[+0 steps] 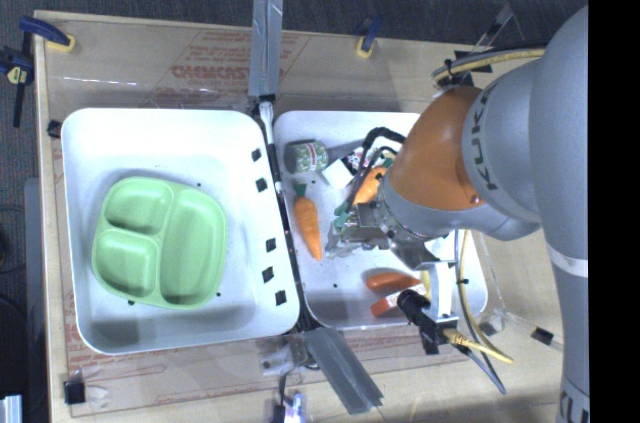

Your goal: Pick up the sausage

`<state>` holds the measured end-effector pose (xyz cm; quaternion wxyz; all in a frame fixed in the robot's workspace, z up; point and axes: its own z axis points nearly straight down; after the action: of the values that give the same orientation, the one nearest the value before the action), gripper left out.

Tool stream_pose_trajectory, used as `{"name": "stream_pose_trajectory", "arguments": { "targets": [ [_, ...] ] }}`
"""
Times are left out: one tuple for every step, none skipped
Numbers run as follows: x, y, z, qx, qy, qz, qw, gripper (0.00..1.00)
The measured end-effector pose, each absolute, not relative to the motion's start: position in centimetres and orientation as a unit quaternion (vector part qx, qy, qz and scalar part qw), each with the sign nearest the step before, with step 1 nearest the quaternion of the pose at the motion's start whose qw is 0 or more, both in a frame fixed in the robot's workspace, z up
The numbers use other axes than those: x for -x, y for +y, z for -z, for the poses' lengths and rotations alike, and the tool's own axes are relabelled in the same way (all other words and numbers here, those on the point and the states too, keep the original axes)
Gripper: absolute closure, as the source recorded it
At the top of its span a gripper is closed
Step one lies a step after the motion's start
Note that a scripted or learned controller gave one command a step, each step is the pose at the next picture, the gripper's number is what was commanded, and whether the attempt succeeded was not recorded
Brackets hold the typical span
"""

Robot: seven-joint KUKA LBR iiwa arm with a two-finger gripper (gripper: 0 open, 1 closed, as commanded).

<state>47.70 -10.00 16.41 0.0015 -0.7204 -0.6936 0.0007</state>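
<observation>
Camera view, from above the bench, gives me two shallow white bins side by side. My left white bin (80, 211) holds a pale green plastic tray with three compartments (160, 239), lying flat near the middle. My right white bin (330, 311) holds the loose food items, and my grey arm with its orange band (450, 161) reaches in over it from the right.

I can see the two-finger gripper (350, 229) low over the middle of the right bin, just beside a small orange plastic carrot (309, 225) that lies lengthwise near the divider. Whether the gripper is spread or pressed together I cannot tell; the wrist body hides too much.

My target, the reddish-orange toy sausage (393, 281), lies flat on the bin floor toward the near side, just below the gripper and partly tucked under the wrist hardware. A small green-labelled can (307, 155) lies on its side in the far corner.

I judge the sausage not yet picked; the gripper sits closer to the carrot, so I'd need to shift toward the near wall.
</observation>
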Motion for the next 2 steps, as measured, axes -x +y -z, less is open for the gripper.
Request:
{"name": "stream_pose_trajectory", "arguments": {
  "targets": [
    [-47.65, -14.09, -16.47, 0.673, -0.739, -0.0003, 0.001, 1.0],
    [-47.75, -14.07, -17.43, 0.671, -0.741, -0.0004, 0.001, 1.0]
  ]
}}
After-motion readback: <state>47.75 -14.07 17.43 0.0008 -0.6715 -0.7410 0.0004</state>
